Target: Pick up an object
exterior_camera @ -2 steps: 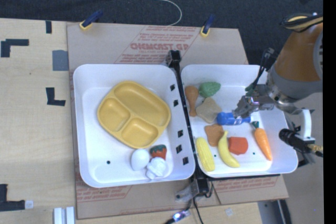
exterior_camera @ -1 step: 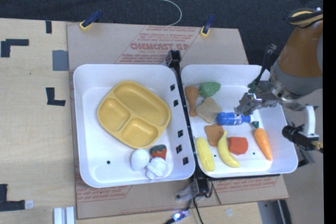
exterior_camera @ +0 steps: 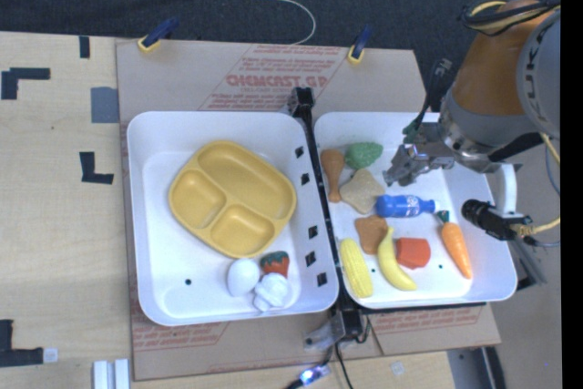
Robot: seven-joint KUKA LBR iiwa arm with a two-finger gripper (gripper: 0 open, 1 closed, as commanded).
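Over the right bin [exterior_camera: 496, 282] the gripper [exterior_camera: 404, 167] hung low, just above the blue bottle [exterior_camera: 404, 207] and right of the green piece [exterior_camera: 364, 153]. Honestly couldn't tell how the jaws stood from where I was, and nothing showed between them. The bottle lay on its side, mid-bin, with the tan chunk [exterior_camera: 361, 191] touching its left end and the carrot [exterior_camera: 455, 249] nearby. I'd say it needed to come straight down, centred across the bottle's narrow width, so it wouldn't nudge the neighbours.
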